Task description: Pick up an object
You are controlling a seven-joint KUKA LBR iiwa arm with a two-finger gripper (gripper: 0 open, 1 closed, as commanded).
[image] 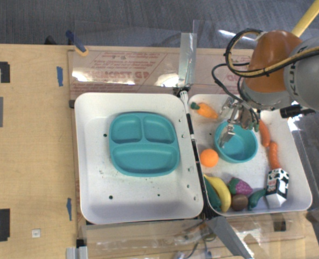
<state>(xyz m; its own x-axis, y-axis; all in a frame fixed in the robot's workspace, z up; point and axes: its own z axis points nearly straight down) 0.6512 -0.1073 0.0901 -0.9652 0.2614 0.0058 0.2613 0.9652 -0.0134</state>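
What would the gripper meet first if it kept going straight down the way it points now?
Most likely the teal bowl: the gripper hangs over its upper-left rim, pointing down. Whether it lands on the rim or inside is unclear from this slanted view.

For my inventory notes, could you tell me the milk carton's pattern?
Black and white cow patches, on the carton in the camera view.

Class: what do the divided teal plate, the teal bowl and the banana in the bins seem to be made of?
Divided teal plate: likely moulded plastic, smooth, even colour, soft sheen.
Teal bowl: probably the same plastic; matching colour, glossy rim.
Banana: apparently a plastic toy; uniform yellow, slight shine.
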